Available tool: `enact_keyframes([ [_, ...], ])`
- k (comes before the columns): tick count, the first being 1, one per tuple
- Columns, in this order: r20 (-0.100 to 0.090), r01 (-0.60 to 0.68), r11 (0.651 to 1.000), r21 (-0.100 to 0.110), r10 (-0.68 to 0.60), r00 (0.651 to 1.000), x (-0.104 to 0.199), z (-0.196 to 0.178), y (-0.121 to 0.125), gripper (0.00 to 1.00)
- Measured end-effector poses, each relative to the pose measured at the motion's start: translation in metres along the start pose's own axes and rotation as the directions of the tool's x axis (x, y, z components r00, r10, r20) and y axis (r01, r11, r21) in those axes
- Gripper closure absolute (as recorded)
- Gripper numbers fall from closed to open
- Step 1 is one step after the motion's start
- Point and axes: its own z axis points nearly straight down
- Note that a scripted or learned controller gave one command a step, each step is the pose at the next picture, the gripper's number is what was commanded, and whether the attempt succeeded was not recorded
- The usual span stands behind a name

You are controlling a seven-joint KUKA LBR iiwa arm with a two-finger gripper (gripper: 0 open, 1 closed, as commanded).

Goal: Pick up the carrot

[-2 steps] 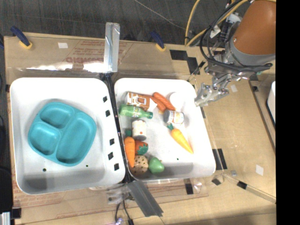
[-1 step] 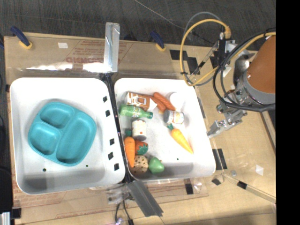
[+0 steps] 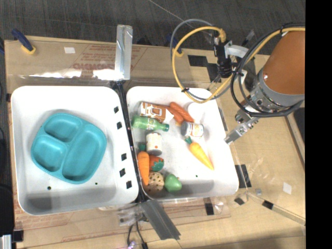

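Two carrot-like toys lie in the right bin [image 3: 224, 154]. An orange carrot [image 3: 143, 163] rests along the bin's left wall, pointing toward the near edge. A yellow-orange cone with a green top [image 3: 200, 154] lies right of the middle, tip toward the near right corner. An orange-red sausage-shaped piece [image 3: 178, 111] lies near the far wall. My gripper [image 3: 240, 130] hangs outside the bin, just past its right rim, below the orange-banded wrist [image 3: 284, 61]. It is apart from every toy and has nothing in it.
The right bin also holds a small carton [image 3: 152, 110], a green bottle [image 3: 149, 123], a white can [image 3: 154, 142], a small tin [image 3: 194, 130], a cookie [image 3: 155, 179] and a green pepper [image 3: 173, 182]. A teal divided plate [image 3: 68, 147] sits in the left bin [image 3: 21, 139]. Yellow and black cables [image 3: 193, 38] loop behind.
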Motion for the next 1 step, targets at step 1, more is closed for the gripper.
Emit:
enact_keyframes([
  [1,-0.002,0.442,0.897,0.002,-0.442,0.897,0.0040,0.0068,-0.0059,1.00],
])
